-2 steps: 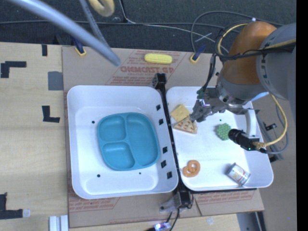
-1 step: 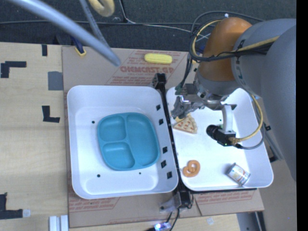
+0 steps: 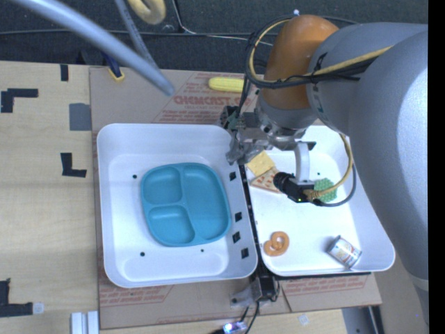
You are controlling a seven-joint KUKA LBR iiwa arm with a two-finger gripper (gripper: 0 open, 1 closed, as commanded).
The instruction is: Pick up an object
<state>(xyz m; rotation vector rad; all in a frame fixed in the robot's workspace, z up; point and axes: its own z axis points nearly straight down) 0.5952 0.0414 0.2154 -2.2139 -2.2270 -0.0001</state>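
My gripper (image 3: 240, 147) hangs over the top left corner of the right bin (image 3: 373, 232), close to the divider between the two bins. Just to its lower right lies a pale yellow wedge (image 3: 261, 163) on a tan speckled slice (image 3: 264, 181). Whether the gripper touches either of them is hidden by the wrist. A green leafy item (image 3: 325, 190) rests mid-bin. An orange pretzel-like ring (image 3: 277, 243) and a small silver can (image 3: 343, 250) lie near the bin's front edge.
The left bin (image 3: 106, 186) holds a blue divided plate (image 3: 185, 204). A yellow corn-like item (image 3: 226, 84) lies on the cardboard behind the bins. The arm's grey body covers the right bin's far right side.
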